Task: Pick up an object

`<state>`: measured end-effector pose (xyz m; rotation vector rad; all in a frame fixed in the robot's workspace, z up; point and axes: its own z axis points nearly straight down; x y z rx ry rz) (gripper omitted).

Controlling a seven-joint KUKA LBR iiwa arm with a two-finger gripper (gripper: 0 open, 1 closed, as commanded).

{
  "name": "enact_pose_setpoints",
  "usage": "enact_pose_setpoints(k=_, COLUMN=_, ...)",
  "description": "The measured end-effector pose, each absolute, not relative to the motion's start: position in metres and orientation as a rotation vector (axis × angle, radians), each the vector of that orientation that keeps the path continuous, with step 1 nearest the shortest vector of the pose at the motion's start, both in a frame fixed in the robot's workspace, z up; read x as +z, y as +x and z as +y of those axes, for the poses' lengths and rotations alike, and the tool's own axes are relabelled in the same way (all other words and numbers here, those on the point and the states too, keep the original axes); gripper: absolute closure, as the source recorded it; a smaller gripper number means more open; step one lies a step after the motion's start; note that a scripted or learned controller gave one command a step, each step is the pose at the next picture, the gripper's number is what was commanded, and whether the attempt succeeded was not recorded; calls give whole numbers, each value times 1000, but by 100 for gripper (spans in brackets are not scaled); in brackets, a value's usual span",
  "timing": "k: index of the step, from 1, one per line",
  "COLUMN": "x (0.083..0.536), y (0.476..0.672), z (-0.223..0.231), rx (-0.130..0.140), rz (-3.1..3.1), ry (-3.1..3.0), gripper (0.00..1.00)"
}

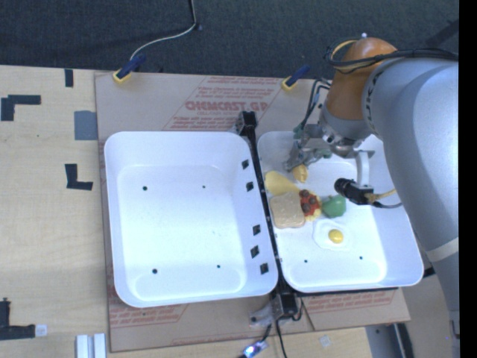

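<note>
Several toy foods lie in the right bin (pixel 373 271): a pale yellow piece (pixel 277 183), a tan bread slice (pixel 287 211), a red and dark piece (pixel 308 202), a green piece (pixel 333 206) and a fried egg (pixel 332 236). My gripper (pixel 299 162) reaches down into the bin's far left part, right over a small yellow object (pixel 299 174). That object sits at the fingertips; I cannot tell whether it is gripped.
The left bin (pixel 179 215) sits beside the right one, with a black divider (pixel 257 200) between them. A black cable connector (pixel 352 191) hangs off the arm above the green piece. The grey arm covers the right bin's far right side.
</note>
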<state>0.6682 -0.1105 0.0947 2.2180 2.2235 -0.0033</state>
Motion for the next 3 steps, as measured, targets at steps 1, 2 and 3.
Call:
enact_pose_setpoints(k=1, x=84, y=668, z=-96, rx=-3, rz=2224, ry=2220, gripper=100)
enact_pose_setpoints(k=2, x=122, y=600, z=-96, rx=-6, rz=2223, ry=2225, gripper=100)
enact_pose_setpoints(k=3, x=126, y=532, z=-111, rx=-8, rz=2222, ry=2228, gripper=100)
